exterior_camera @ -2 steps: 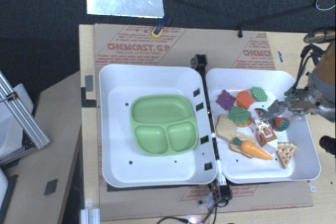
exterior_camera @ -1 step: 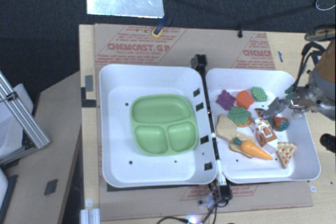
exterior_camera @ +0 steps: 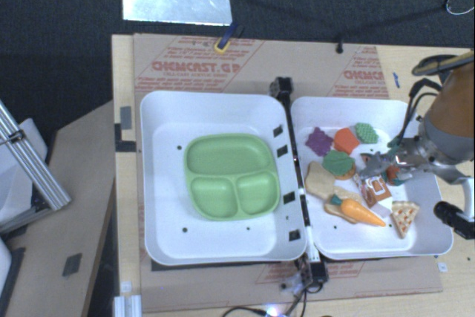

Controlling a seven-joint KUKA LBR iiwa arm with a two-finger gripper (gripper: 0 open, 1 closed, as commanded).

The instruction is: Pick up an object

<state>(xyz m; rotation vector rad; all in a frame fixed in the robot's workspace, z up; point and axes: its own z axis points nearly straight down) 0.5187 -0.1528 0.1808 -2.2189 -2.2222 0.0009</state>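
From above, the gripper hangs low in the right bin, among the toy food, just above a small brown box. I cannot tell what its pincer is doing. A green tray sits in the left bin.

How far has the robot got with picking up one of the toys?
Nothing looks picked up yet. The gripper is down low in the right white bin, among the toy food, next to the small red-and-white packet. The orange plastic carrot, the pizza slice toy and the purple piece all lie on the bin floor. Grabbing and lifting one is left.
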